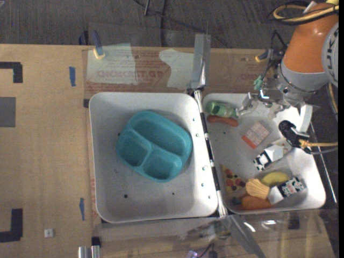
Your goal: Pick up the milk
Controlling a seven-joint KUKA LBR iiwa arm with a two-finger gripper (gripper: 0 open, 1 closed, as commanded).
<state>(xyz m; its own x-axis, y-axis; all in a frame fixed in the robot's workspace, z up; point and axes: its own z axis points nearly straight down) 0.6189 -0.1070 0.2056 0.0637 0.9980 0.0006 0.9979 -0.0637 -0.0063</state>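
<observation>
where the gripper stands: the gripper (262,97) hangs over the far part of the right bin (317,198), close to its back wall, on the grey-and-orange arm (309,47) that comes in from the right.
gripper state: cannot tell from this view whether it is spread or pressed together; nothing is seen held in it.
nearest items: a green bottle (221,109) lies on its side in the far left corner of the right bin, to the left of the gripper. a red sausage (223,121) lies just in front of the bottle and along it. a pink-and-white packet (256,135) lies flat on the near side of the gripper, apart from it.
milk: the milk carton (267,157), white with black cow patches, lies tilted near the middle of the right bin, just past the packet and apart from the gripper.
second carton: a second cow-patched carton (291,187) lies on its side near the front right corner of the same bin.
front cluster: a yellow fruit (274,177) lies between the two cartons. a tan waffle piece (257,187) is just beside it on the left. an orange piece (249,201) lies at the front wall, and a pizza slice (231,179) by the left wall.
left bin: the left bin (107,198) bears a teal divided plate (155,144) near its middle, set askew to the walls.
bench: brown cardboard surface (43,144) to the left of the bins, with blue tape strips and black marks.
</observation>
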